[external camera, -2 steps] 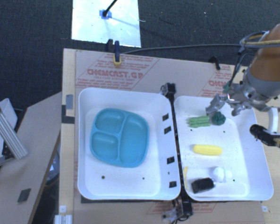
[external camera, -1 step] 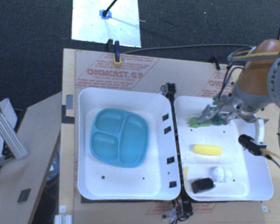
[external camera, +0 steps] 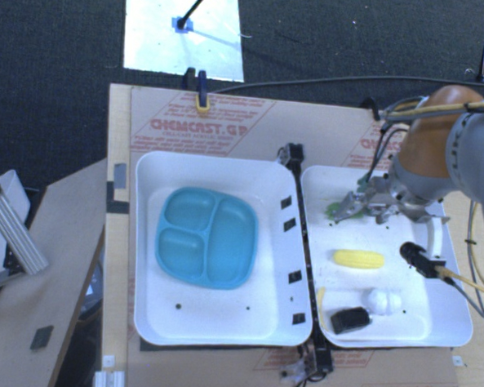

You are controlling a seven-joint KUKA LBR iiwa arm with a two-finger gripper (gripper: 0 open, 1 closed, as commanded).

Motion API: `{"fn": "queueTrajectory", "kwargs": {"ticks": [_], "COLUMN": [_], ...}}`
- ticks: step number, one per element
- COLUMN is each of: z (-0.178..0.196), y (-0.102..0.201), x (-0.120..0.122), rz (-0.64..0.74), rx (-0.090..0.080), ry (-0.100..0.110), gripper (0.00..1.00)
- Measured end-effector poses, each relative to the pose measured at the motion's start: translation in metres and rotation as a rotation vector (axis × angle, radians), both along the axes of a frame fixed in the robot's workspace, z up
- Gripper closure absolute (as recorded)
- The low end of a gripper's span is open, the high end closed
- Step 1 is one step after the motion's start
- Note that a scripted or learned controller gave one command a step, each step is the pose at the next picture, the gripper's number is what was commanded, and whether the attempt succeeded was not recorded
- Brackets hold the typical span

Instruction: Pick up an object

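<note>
While my claw (external camera: pixel 349 205) hangs low in the right bin, a small slip could spoil the pick.

Nearest me lie a black block (external camera: pixel 349 319) and a white lump (external camera: pixel 383 301), then a yellow corn toy (external camera: pixel 358 259); any of them could get knocked aside. Farther back, a green thing (external camera: pixel 333 209) sits right at my claw's tip by the bin wall, so I might push it away. I cannot tell how wide my claw is. Farthest off, the board (external camera: pixel 201 127) reads "CHEMCAST GP".
</note>
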State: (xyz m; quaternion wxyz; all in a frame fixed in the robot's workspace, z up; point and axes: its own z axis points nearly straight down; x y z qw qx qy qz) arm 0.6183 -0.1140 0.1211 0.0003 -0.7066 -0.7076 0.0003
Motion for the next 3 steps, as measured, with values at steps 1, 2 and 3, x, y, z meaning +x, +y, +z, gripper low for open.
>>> {"fn": "queueTrajectory", "kwargs": {"ticks": [1,2,3], "z": [0.013,0.056,0.115], "y": [0.0,-0.001,0.009], "x": [0.001,0.004,0.003], "rz": [-0.001,0.002,0.004], "rx": [-0.001,-0.001,-0.001], "ry": [-0.005,-0.006,-0.009], "gripper": [1.0,1.0,1.0]}}
